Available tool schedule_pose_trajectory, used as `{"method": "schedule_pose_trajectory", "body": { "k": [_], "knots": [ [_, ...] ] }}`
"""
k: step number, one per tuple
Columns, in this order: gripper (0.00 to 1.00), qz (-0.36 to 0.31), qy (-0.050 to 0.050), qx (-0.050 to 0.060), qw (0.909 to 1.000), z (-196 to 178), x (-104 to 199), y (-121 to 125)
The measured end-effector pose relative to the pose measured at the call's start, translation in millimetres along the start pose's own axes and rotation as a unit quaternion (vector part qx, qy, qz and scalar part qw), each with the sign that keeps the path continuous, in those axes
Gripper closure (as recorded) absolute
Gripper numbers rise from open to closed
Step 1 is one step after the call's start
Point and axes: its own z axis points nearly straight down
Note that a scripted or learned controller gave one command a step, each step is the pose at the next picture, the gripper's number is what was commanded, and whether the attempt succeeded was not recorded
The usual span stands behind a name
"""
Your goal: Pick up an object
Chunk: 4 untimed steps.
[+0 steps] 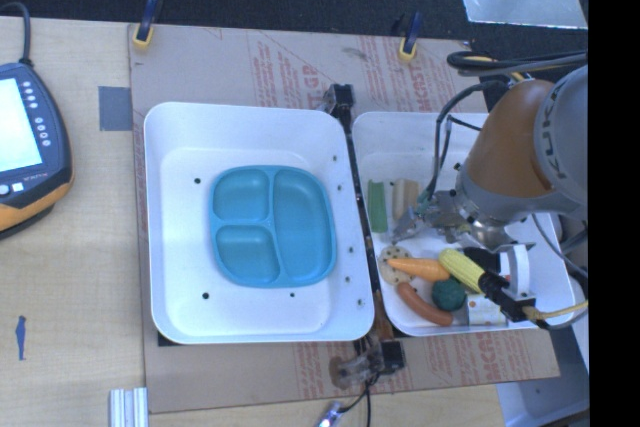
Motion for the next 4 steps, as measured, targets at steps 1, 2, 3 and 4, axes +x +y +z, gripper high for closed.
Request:
{"method": "schedule_pose_trajectory", "body": {
  "k": [1,2,3,4],
  "knots": [
    [0.0,0.001,0.0,-0.001,1.0,-1,-26,50],
    [0.0,0.001,0.001,-0.001,1.0,-1,-19,98],
    [1.0,0.0,0.001,0.0,1.0,-11,-20,98],
    [1.0,0.002,0.001,-0.001,1.0,-51,-31,62]
  ]
}}
